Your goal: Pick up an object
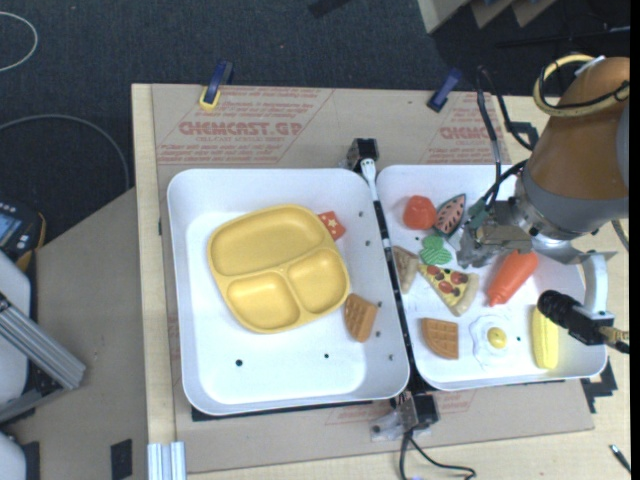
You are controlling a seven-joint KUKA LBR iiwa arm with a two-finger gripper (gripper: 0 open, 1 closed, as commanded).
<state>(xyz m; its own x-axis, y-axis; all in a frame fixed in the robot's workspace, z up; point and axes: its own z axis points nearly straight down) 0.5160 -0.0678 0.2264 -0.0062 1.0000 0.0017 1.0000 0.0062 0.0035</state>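
My gripper [472, 246] is low in the right bin [560, 373], reaching in from the right. It sits among toy foods, just right of a green piece [434, 250] and just left of an orange carrot [511, 276]. A pizza slice [449, 284] lies right below it. A watermelon slice [452, 212] and a red tomato [419, 211] lie just above and to its left. The wrist hides what is under the gripper, and I see nothing lifted.
The right bin also holds a waffle [439, 337], a fried egg [493, 338], a yellow piece [545, 341] and a tan wedge [404, 266]. The left bin [200, 368] holds a yellow divided plate [277, 266], a red cube [332, 226] and a brown pastry [360, 317].
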